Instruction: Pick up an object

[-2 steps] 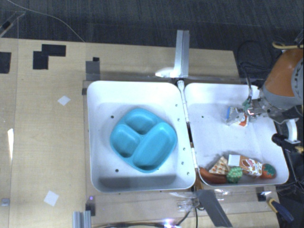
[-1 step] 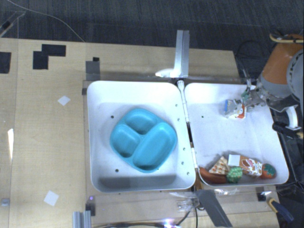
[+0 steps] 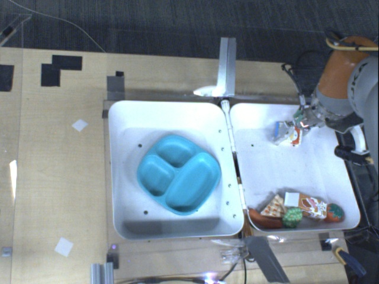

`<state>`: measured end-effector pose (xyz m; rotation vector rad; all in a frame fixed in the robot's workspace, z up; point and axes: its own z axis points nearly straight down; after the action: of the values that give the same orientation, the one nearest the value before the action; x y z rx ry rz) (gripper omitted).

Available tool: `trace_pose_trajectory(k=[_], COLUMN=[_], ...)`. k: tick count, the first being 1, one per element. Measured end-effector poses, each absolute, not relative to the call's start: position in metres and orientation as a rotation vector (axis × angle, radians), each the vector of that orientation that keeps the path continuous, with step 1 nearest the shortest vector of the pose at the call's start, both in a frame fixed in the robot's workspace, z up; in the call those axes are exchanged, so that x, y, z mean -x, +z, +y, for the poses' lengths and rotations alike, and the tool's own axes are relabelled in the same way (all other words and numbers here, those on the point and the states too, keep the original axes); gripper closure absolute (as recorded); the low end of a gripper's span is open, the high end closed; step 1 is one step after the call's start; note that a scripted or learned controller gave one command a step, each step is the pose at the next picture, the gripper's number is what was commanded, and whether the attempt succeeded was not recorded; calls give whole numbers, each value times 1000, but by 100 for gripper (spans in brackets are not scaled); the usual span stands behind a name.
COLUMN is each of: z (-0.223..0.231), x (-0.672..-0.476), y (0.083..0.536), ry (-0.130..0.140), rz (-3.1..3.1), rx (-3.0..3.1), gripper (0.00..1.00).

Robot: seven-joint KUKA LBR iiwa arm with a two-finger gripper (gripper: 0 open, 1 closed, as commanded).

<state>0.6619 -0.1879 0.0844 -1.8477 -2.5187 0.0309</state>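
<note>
My gripper (image 3: 299, 123) hangs over the far right part of the right bin (image 3: 308, 170), below the orange band of the arm (image 3: 340, 76). A small grey, white and red thing (image 3: 285, 133) lies right at its tip, and I cannot make out whether it is held. Along the right bin's near edge lie a red sausage (image 3: 263, 219), a waffle piece (image 3: 273, 206), a green broccoli (image 3: 292, 217), a printed packet (image 3: 311, 206) and a small red and green piece (image 3: 334, 212).
The left bin (image 3: 127, 158) holds a blue divided plate (image 3: 177, 173). A metal post (image 3: 227, 67) stands behind the ridge between the bins. Black cables run down beside the right bin's outer edge (image 3: 355, 158).
</note>
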Motion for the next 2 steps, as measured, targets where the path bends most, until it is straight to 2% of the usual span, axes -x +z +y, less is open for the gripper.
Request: trace_pose_trajectory(k=[1, 2], z=[-186, -132], x=[-665, -647], y=[97, 181], ry=[23, -7], rz=[-2533, -2452], rx=[1843, 1975], gripper=[100, 100])
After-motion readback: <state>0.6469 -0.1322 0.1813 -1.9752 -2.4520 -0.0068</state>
